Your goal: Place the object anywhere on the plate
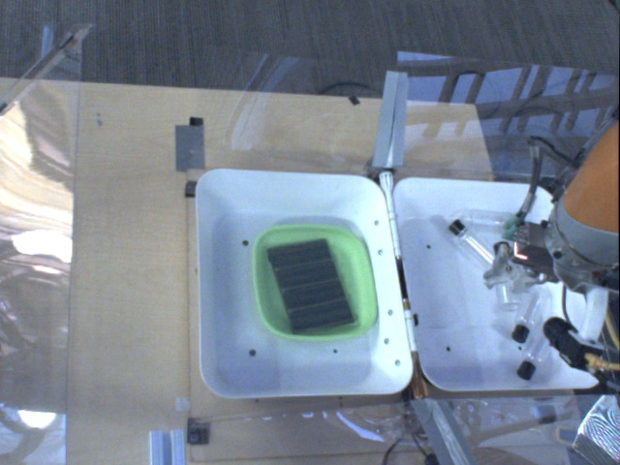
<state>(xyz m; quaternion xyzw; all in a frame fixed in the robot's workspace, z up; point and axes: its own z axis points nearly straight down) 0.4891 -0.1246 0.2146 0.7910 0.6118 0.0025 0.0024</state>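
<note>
At the far left we see bare bench (116,260), pale wood under a sheet of glare, and then the left bin (223,356), a shallow white tray. In its middle sits the green plate (361,279), square with rounded corners, and lying on it is the object (310,286), a dark ribbed slab set at a slight tilt, its whole outline inside the plate's rim. Judging from how things lie, we take the placing itself to be done: the slab rests flat on the plate with nothing touching it. Past the divider where the two trays meet comes the right bin (436,356), and here the gripper (511,269) hangs low over the white floor, well apart from the plate, with the arm (591,211) and its orange band behind it at the right edge. We cannot tell how the tool is set, because clear parts, cables and small black fittings crowd that spot and blur together; nothing dark like the slab shows there. So the step in hand looks to us like the close of the task, or a wait after it. If anything is left, the next move calls only for keeping the arm clear of the left bin so the slab is not nudged off the plate.
</note>
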